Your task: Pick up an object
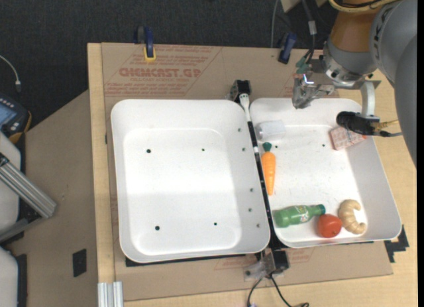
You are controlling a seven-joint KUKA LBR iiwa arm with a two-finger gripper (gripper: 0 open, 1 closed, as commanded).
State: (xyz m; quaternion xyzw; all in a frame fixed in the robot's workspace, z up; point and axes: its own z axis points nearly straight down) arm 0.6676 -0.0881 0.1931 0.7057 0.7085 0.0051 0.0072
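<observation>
Claw (306, 93) hangs over the far edge of the right bin (381, 173), and its tip is too small and too dark against the rim to tell how it stands; nothing visible sits in it.

Nearest the camera, along the right bin's front wall, lie 3 things packed close: a green bottle (298, 215) on its side, a red tomato (329, 225) touching the bottle's cap end, and a pale croissant (352, 217) just beside the tomato. A grab at any 1 of these would likely nudge its neighbours, and the round tomato could roll off. Further back, a carrot (268, 171) lies lengthwise hard against the divider between the 2 bins, leaving little room on that side, so a pinch there may scrape the wall and miss. Beyond it sits a small clear block (271, 128), near the claw; it is pale on white, slick-looking, and could slip.

At the far right, a pinkish packet (344, 139) is partly covered by a black part (358, 123) of the arm, so its shape is unclear. The left bin (179, 173) shows only dark dots.
</observation>
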